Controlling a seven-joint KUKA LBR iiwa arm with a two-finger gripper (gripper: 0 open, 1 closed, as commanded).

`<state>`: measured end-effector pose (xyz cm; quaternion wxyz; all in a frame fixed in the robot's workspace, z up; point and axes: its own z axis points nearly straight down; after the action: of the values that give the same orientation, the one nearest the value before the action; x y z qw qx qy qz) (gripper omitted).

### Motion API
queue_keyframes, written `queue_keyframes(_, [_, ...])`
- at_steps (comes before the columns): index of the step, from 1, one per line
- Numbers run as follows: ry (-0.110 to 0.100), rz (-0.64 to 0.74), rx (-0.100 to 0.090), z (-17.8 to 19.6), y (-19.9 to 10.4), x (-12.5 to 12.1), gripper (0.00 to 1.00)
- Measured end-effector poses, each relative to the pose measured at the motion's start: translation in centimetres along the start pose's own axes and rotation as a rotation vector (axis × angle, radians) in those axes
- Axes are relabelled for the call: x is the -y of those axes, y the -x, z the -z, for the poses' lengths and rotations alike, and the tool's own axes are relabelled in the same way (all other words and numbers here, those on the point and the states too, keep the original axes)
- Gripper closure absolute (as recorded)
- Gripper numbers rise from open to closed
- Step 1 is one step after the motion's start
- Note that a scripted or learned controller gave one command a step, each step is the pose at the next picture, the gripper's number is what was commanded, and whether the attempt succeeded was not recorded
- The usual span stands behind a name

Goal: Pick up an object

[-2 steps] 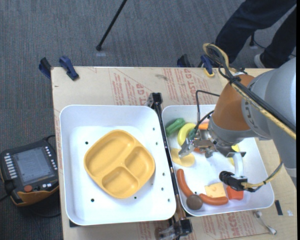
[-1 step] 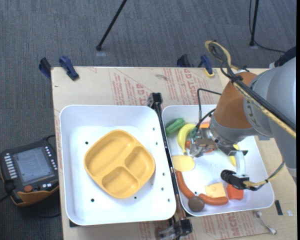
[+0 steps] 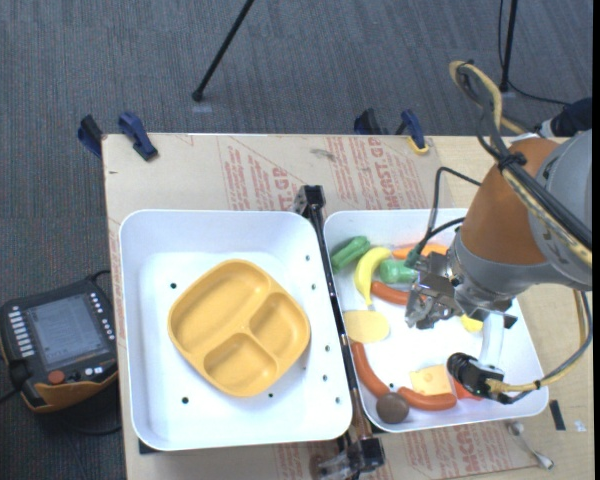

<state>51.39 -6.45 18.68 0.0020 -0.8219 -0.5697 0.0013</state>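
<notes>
The right bin point(image 3: 380, 216) holds several toy foods. A green vegetable point(image 3: 348, 252) and a yellow banana point(image 3: 368, 268) lie at its far left. An orange-red sausage point(image 3: 390, 293) rests just below them, with a pale yellow disc point(image 3: 366, 325) nearer the front. A curved red sausage point(image 3: 365, 368), a brown ball point(image 3: 391, 407) and a yellow cheese wedge point(image 3: 430, 379) sit along the near side. My gripper point(image 3: 423, 310) hangs low over the bin's middle, just right of the orange-red sausage and the disc. The arm hides the bin's right part.
The left bin point(image 3: 150, 268) carries a yellow divided plate point(image 3: 240, 325). A black divider point(image 3: 325, 268) runs between the bins. Blue clamps point(image 3: 135, 133) grip the bench's back edge. A pendant point(image 3: 55, 343) lies on the floor at left.
</notes>
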Motion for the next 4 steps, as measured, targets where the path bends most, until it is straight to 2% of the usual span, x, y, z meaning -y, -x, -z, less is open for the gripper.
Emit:
queue_keyframes(1, [0.001,0.266,0.001,8.9,-0.6,1.1,1.0])
queue_keyframes(4, [-0.011,0.275,0.002,11.6,-0.7,1.1,1.0])
